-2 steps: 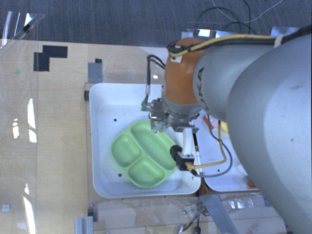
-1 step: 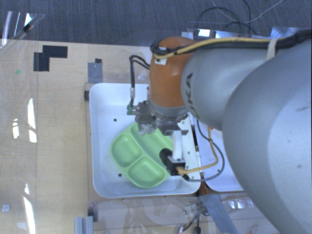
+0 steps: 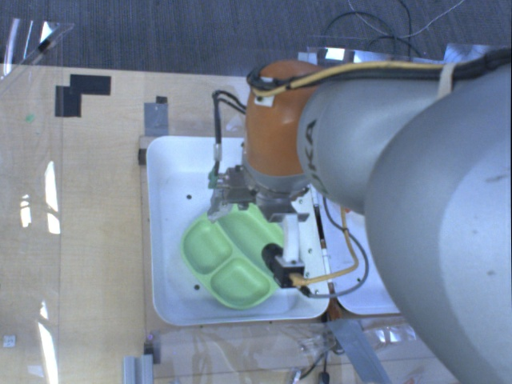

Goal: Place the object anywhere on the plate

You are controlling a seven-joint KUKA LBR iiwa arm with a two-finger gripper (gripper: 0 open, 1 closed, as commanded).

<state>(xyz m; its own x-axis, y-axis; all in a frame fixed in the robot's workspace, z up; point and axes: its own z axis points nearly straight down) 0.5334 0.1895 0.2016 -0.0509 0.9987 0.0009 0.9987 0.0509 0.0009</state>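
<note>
Two shallow white bins sit side by side on the pale wooden surface (image 3: pixel 80 254). A small part of the right bin (image 3: pixel 370 298) shows under the arm, and most of the left bin (image 3: pixel 164 206) is in plain sight. At the near edge, a metal bracket (image 3: pixel 136 368) stands by the left bin's near corner.

Inside the left bin, towards its near right corner, lies the green plate (image 3: pixel 210 248). It rests flat on the bin floor and has three compartments, two smaller ones and one longer one on the side under the arm. A black fitting (image 3: pixel 276 264) with a yellow cable (image 3: pixel 332 274) looping from it hangs over the plate's right edge.

Just beyond that, the hand (image 3: pixel 232 194) is down over the far rim of the plate, its grey metal body below the orange band (image 3: pixel 272 134). Whether it is wide or narrow, or holding anything, cannot be told from this angle, since the wrist hides its tip. The grey arm (image 3: pixel 432 214) reaches in from the right and covers much of that side.

Farther back, a small grey block (image 3: pixel 156 117) sits by the left bin's far corner, and black tape marks (image 3: pixel 80 93) lie on the surface to its left. Beyond the surface runs dark grey carpet (image 3: pixel 160 14), with thin cables (image 3: pixel 392 6) trailing across it.
</note>
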